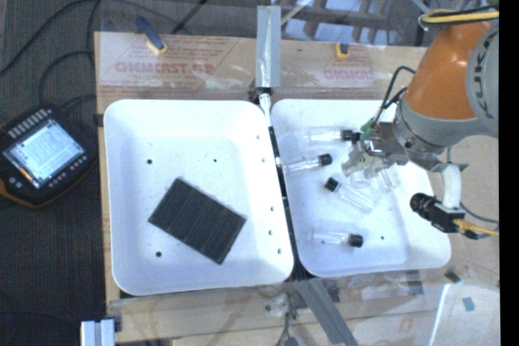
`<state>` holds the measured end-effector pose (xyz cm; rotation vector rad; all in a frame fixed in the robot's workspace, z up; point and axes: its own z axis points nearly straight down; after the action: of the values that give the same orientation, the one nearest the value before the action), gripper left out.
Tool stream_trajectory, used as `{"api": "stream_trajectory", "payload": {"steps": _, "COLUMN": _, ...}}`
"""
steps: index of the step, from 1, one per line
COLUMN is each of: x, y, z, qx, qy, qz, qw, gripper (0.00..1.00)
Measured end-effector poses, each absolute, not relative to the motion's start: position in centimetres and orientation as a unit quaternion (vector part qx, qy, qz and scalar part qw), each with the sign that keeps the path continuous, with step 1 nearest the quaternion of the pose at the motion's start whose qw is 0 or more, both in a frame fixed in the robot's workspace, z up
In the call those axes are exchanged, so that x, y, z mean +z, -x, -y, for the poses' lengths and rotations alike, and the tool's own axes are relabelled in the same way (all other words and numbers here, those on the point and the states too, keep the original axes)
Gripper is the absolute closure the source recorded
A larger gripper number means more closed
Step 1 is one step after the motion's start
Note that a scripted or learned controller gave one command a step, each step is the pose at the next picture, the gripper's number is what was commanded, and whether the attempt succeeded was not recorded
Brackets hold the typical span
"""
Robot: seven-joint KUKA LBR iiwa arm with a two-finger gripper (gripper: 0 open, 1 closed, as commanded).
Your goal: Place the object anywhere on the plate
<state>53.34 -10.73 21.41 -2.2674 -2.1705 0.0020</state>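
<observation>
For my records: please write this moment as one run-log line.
arm: over right white bin | tool: among clear, black-capped vials | dark rectangular plate: left white bin, bare

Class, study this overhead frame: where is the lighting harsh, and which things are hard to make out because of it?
In the camera view, both white bins look bright and washed out; the clear vials nearly vanish against the right bin, their black caps standing out. The dark plate reads sharply. The gripper area is cluttered and slightly soft.

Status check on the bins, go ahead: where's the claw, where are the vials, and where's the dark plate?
Claw over right bin, among clear vials; grip unclear. Dark plate flat in left bin, nothing on it. Divider between bins to cross.
</observation>
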Motion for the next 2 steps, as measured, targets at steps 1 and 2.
{"api": "stream_trajectory", "payload": {"steps": 1, "x": 19.2, "y": -60.1, "z": 1.9, "qx": 0.0012, "qy": 0.685, "qz": 0.729, "qw": 0.001, "gripper": 1.0}}
{"api": "stream_trajectory", "payload": {"steps": 2, "x": 21.6, "y": -64.7, "z": -3.5, "qx": 0.0015, "qy": 0.689, "qz": 0.725, "qw": 0.0, "gripper": 1.0}}
